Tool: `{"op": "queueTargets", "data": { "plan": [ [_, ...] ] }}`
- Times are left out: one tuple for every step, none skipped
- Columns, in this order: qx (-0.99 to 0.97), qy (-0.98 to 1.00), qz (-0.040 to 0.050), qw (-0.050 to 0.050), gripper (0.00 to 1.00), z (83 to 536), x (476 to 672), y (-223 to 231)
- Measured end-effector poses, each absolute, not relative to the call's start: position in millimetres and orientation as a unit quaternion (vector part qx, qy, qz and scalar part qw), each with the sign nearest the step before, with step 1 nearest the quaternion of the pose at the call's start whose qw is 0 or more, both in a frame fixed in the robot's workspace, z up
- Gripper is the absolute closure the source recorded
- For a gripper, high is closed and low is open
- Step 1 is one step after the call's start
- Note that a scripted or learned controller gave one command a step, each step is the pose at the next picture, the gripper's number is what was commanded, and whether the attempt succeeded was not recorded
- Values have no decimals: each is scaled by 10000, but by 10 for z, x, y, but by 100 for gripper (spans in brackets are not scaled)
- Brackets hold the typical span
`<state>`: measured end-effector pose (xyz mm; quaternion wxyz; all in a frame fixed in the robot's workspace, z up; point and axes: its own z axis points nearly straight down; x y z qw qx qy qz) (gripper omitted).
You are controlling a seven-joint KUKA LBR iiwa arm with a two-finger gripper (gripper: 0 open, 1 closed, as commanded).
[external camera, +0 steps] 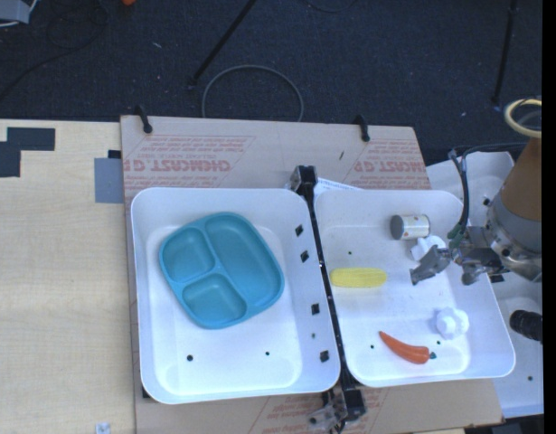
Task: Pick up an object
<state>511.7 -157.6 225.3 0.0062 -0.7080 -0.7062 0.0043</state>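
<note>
Right bin (494,351) holds the candidates: yellow corn cob (358,278) near centre, grey cylinder (409,226) at 12 o'clock, orange carrot (406,348) at 6, small white lump (449,323) towards 4, another white bit (428,245) just below the cylinder. Left bin (169,369) has a blue divided plate (221,268) lying flat.

Claw (440,265) sits at 3 o'clock side of the right bin, w/ corn cob at its 9, apart from it. Can't tell if the claw is spread or pressed together; dark blurred metal, nothing seen pinched in it.

Step in hand, IMO: approach & choose a target. Best bet is the corn cob: lies alone, open floor all round, long axis running 9–3, so close across the short width, i.e. along 12–6. Come straight down on its middle, not the tapered end. Avoid the cylinder; prob rolls, & the white bit is touching or just beside it.

Arm pose: reaches in from 3 o'clock, orange band (531,183) at the frame edge, wrist low over the bin rim, claw pointing towards 9.
</note>
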Motion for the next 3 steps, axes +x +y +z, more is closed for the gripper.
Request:
{"op": "queueTargets", "data": {
  "plan": [
    [-7072, -7070, 6, 6, 0, 2318, 5143, -1578],
    [-7069, -7073, 22, 44, 0, 1698, 5140, -1494],
    [-7073, -7070, 16, 32, 0, 1261, 5145, -1518]
  ]
}}
